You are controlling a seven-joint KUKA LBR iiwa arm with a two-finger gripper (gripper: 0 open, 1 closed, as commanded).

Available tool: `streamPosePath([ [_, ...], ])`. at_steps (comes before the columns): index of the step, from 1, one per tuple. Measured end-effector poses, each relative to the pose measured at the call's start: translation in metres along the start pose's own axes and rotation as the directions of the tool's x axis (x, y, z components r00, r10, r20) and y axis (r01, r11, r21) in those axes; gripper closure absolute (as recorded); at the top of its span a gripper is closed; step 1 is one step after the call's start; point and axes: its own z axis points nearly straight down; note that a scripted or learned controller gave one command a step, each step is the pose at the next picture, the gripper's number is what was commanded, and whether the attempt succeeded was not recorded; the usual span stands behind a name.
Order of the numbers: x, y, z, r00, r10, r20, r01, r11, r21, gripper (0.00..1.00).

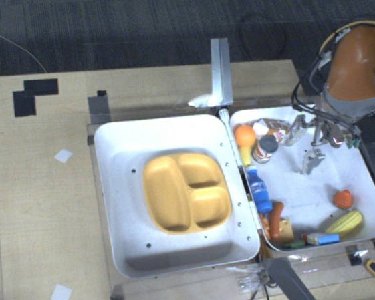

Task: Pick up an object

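Observation:
My gripper (306,144) hangs over the upper middle of the right bin (372,178), open, with nothing between its fingers. Left of it lie an orange ball (244,135) and a small round dark-topped can (267,145). A blue bottle (259,192) lies along the bin's left wall, with a reddish-brown piece (275,214) below it. A red tomato-like ball (342,199) and a yellow banana-like piece (344,222) rest at the lower right, below the gripper. A small blue block (327,238) sits at the bin's front edge.
The left bin (121,187) holds a yellow tray with compartments (185,192). A metal post (221,68) stands behind the wall between the bins. The arm's orange band (359,59) is at the upper right, over the right bin's far corner.

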Motion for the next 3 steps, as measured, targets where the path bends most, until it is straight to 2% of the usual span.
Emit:
streamPosePath([
  [1,0.064,0.002,0.006,0.998,-0.053,0.039,0.053,0.999,0.007,0.0],
  [2,0.032,0.006,-0.01,0.998,-0.057,0.039,0.056,0.998,0.007,0.0],
  [3,0.123,0.032,0.007,0.988,-0.152,0.039,0.151,0.988,0.012,0.0],
])
